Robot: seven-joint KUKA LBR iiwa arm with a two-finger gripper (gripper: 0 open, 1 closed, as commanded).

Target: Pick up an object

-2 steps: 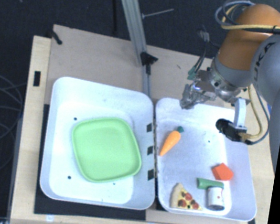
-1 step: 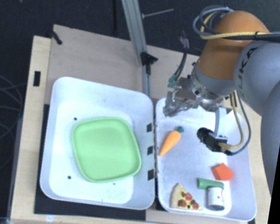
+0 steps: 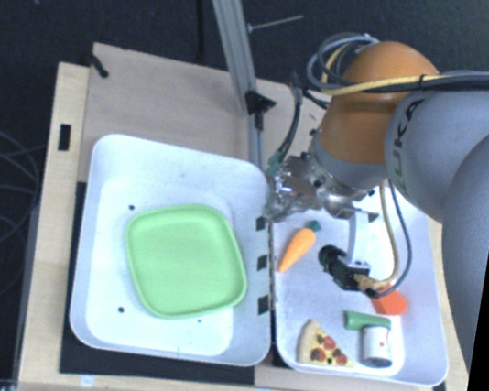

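Nearest the camera, at the right bin's (image 3: 421, 359) front edge, lay a toy pizza slice (image 3: 323, 347) and a small white-and-green cylinder (image 3: 374, 337); an orange-red piece (image 3: 391, 304) sat just behind them. Nothing had been lifted, so the pick looked wholly undone. A toy carrot (image 3: 297, 248) rested near that bin's left wall, the likeliest target. The arm (image 3: 438, 148) reached in from the desk's right edge, bent down, with the jaws (image 3: 292, 198) low just behind the carrot; their spread could not be told. A green plate (image 3: 185, 260) sat in the left bin (image 3: 102, 213).
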